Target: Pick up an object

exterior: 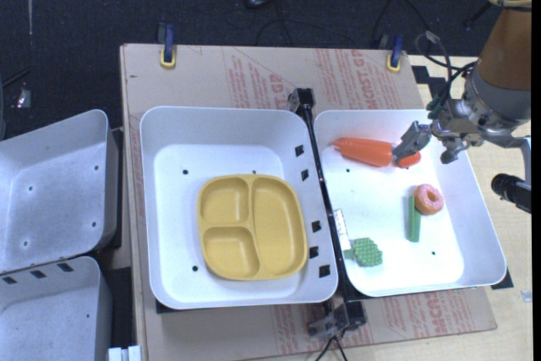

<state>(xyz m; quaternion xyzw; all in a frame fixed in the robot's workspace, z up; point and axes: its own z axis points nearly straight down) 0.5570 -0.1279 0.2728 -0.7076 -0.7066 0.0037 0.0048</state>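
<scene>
In the right bin (473, 266) an orange carrot (368, 150) lies near the far wall, its right end just under one finger. A pink donut (429, 199) rests beside a green stick (413, 221), and a green bumpy block (366, 252) sits near the divider. My gripper (429, 148) hangs over the far right part of this bin, open, with its two dark fingers (414, 137) spread apart. Nothing is held between them. The arm's orange band (510, 38) rises at the right.
The left bin (169, 148) holds a yellow three-part plate (252, 226). A black divider (317, 182) runs between the bins. White bin lids (51, 182) lie off the bench at the left. Clamps (168, 46) hold the board's far edge.
</scene>
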